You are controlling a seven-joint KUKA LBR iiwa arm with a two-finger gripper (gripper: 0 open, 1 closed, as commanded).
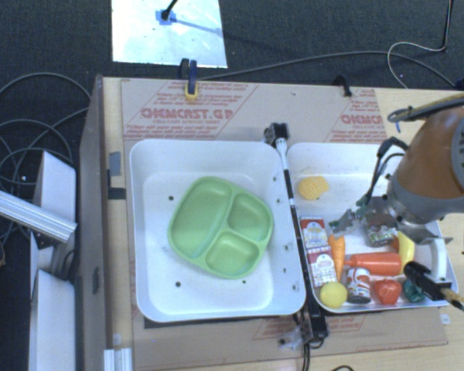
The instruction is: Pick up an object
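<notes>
The right bin [348, 154] holds several toy foods. A yellow waffle piece [312, 187] lies at its back left. A red carton [317, 250] lies along the left wall, with an orange carrot [337, 253] beside it. An orange bottle [376, 263] lies across the middle, and a yellow banana [406, 247] sits to its right. Along the front edge are a yellow lemon [333, 294], a small can [359, 284] and a red tomato [387, 291]. My gripper [369, 224] hangs low over the bin's middle, just behind the orange bottle and to the right of the carrot. Nothing is visibly held.
The left bin [151, 207] holds a green divided plate [220, 226]. A black-and-white bar [288, 184] runs along the divide between the bins. The arm's orange band [441, 157] covers the right bin's back right corner. Cables lie on the floor to the left.
</notes>
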